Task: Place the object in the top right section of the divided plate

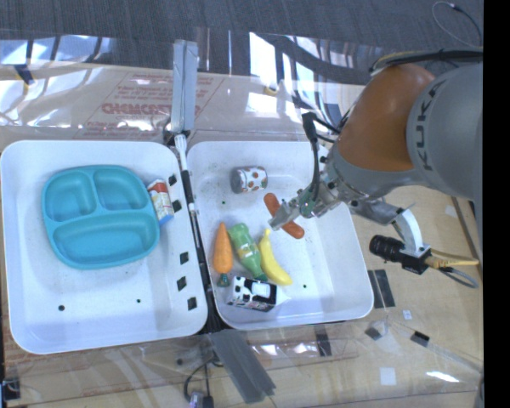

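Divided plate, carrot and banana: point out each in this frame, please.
divided plate [99,243], camera view, floor of its large bottom section.
carrot [223,246], camera view, middle of its orange body.
banana [274,264], camera view, middle of its curve.

The blue divided plate [100,214] lies flat in the left bin, its top right section bare.

Divided plate [99,214] smooth matt turquoise plastic, both bins [34,313] glossy white plastic with faint speckling, banana [274,264] shiny yellow plastic, carrot [223,246] smooth orange plastic, arm band [382,126] glossy orange, bench edge [391,372] pale wood.
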Action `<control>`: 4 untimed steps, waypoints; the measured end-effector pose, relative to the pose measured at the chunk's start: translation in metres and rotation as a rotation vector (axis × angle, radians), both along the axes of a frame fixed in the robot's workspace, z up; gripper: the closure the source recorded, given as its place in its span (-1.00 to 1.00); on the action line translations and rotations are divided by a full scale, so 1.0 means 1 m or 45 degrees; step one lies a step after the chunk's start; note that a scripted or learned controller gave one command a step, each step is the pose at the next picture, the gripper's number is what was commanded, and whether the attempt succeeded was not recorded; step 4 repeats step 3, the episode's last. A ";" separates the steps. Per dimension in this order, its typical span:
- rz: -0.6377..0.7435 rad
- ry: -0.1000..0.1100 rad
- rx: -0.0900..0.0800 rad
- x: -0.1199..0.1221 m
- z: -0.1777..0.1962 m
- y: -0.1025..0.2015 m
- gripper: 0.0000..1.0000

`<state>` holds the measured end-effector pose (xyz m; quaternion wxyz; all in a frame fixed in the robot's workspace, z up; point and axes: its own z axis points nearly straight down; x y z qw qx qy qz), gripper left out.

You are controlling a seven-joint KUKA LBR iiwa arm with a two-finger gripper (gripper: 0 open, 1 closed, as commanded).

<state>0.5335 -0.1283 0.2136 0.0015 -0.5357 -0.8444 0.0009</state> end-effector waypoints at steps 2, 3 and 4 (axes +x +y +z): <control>-0.097 0.004 -0.002 0.097 -0.026 0.150 1.00; -0.097 0.004 -0.002 0.097 -0.026 0.150 -1.00; -0.097 0.004 -0.002 0.097 -0.026 0.150 -1.00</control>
